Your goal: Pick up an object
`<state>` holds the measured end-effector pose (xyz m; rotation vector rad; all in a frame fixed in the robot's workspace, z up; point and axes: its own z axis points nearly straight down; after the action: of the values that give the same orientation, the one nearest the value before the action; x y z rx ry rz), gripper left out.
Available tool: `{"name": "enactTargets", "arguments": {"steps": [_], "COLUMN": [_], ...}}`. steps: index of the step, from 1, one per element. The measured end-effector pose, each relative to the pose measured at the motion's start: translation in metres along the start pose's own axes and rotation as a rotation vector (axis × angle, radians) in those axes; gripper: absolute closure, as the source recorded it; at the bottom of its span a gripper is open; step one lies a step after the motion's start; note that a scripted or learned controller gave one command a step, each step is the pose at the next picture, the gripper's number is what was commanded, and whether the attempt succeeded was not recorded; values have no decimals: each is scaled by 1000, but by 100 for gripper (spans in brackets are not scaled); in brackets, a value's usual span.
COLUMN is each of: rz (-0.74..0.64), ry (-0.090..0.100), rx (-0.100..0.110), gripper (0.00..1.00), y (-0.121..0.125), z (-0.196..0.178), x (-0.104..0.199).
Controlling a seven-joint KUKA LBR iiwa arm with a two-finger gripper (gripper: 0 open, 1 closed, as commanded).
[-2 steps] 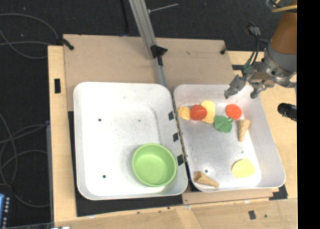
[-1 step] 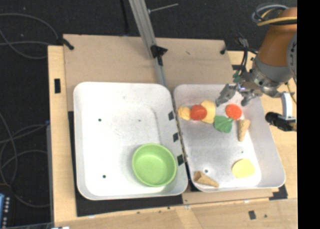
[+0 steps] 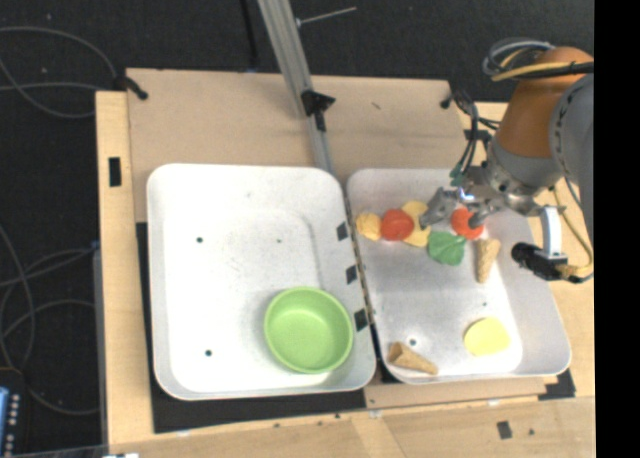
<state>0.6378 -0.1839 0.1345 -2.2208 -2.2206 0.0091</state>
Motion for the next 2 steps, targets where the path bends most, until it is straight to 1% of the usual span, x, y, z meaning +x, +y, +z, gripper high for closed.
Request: {"name": "enactTargets", "arguments": {"steps": [1, 2], "rz": [-1, -3], "ry": [0, 3], "rx": [-9, -12], "gripper": [100, 100], "y": [2, 9], "z": [-16, -61], "x": [-1, -1]}}
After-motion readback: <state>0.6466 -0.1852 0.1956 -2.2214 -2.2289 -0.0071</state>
